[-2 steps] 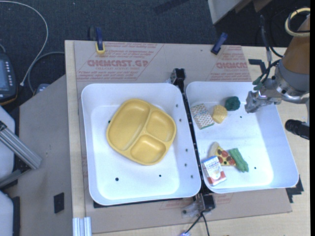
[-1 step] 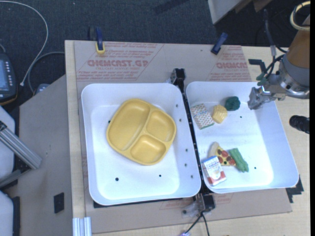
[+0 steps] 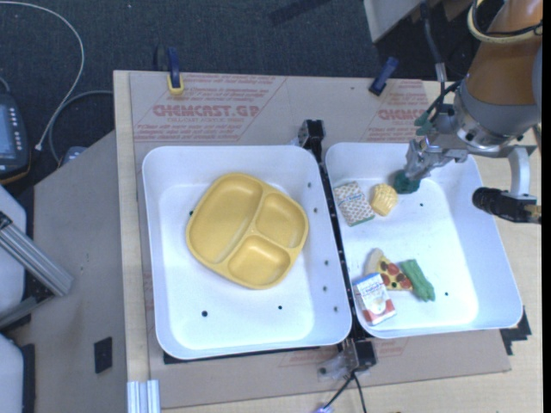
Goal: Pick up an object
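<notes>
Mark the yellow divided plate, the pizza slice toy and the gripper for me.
yellow divided plate (image 3: 247,230): camera view, left bin, on the ridge where its compartments meet.
pizza slice toy (image 3: 389,273): camera view, right bin, on its topped face.
gripper (image 3: 416,169): camera view, right bin's far end, at the fingertips.

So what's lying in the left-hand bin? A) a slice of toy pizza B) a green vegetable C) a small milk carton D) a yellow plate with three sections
D: the yellow divided plate lies in the left bin, while the small toys lie in the right bin.
</notes>
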`<state>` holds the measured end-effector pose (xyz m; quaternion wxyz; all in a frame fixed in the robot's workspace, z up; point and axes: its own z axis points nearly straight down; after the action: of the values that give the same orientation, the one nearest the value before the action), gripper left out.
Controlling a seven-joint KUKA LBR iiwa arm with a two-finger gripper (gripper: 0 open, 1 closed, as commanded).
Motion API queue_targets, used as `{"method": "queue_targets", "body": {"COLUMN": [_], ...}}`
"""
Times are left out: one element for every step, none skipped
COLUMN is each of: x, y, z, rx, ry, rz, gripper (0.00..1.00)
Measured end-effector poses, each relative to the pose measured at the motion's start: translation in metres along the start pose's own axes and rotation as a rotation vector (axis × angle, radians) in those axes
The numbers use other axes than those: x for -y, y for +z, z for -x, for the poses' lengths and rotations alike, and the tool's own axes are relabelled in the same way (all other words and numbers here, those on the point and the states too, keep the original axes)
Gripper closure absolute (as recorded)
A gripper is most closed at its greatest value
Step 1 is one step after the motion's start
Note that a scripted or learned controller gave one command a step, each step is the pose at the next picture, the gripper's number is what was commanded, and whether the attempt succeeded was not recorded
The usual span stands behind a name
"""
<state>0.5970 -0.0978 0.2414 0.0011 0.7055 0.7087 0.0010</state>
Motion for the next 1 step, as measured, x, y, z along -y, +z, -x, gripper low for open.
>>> {"method": "queue_targets", "body": {"x": [-0.0116], "y": [0.0139], "z": [-0.0511], "rx": [-0.001], "ry": [-0.001], "rz": [-0.005], "gripper": [1.0]}}
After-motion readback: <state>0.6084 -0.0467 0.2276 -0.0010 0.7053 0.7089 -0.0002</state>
